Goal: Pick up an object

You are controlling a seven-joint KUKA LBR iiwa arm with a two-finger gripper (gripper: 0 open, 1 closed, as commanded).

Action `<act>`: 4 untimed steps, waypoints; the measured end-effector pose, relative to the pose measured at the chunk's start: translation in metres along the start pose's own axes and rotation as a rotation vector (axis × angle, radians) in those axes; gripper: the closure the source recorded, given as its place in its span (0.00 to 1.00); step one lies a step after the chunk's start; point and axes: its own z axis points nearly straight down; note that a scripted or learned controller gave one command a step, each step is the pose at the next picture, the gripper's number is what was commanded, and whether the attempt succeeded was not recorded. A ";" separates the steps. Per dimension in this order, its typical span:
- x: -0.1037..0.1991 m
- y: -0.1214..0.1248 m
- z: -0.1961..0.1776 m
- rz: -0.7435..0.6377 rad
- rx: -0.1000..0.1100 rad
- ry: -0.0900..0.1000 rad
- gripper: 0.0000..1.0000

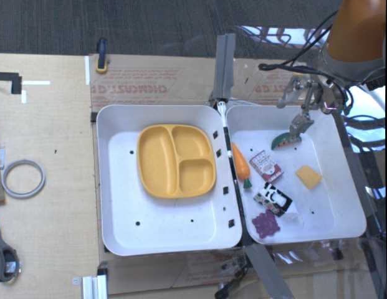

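Note:
The right bin [343, 185] holds several small items. A green and red slice-shaped toy [282, 141] lies near its back wall. An orange carrot [240, 161] rests against the left wall, with a red and white packet [265, 165] beside it. Further forward are a yellow block [309, 177], a black and white toy [273, 199] and a purple grape bunch [265, 224]. My gripper [298, 127] hangs over the back of this bin, its tip just right of and above the slice toy. I cannot tell whether it touches the toy.
In the left bin [118, 223] lies a yellow divided plate [176, 161]. A grey clamp bar [224, 67] stands at the back between the bins. On the bench at the left lie a tape ring [22, 178] and scissors [3, 263]. Cables trail at the right.

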 end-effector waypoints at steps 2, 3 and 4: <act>0.045 -0.032 0.099 0.661 0.001 0.002 0.00; 0.011 -0.043 0.144 1.008 0.001 -0.001 0.00; -0.003 -0.013 0.145 0.786 0.032 0.034 0.00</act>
